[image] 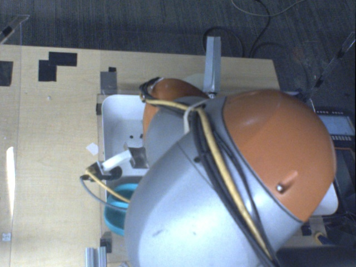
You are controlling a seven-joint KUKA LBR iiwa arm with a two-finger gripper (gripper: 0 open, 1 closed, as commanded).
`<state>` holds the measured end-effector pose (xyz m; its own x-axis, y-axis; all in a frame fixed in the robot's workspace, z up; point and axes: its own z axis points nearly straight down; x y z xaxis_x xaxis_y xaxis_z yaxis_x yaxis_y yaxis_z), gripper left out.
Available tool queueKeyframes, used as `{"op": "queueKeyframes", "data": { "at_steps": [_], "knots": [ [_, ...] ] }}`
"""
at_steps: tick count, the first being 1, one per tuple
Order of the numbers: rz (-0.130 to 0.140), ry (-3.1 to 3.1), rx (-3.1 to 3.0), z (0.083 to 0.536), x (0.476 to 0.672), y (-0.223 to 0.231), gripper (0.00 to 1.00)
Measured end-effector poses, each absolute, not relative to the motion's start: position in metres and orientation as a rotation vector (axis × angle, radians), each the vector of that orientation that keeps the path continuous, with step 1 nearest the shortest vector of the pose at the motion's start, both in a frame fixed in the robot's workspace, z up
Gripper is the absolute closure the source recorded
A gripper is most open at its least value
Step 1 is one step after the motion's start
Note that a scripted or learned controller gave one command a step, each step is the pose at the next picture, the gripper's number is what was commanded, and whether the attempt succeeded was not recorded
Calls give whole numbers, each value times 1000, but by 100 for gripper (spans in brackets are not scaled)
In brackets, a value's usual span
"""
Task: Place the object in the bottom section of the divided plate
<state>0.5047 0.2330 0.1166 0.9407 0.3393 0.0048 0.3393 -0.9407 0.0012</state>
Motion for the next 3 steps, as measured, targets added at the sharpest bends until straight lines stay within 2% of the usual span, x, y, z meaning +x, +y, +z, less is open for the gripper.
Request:
{"op": "queueKeyframes", "data": {
  "at_steps": [1, 2, 3],
  "knots": [
    [4, 1256, 2880, 251, 489, 236, 100],
    [1, 944, 2996, 203, 544, 235, 100],
    [15, 745, 3053, 120, 611, 234, 100]
  ]
}}
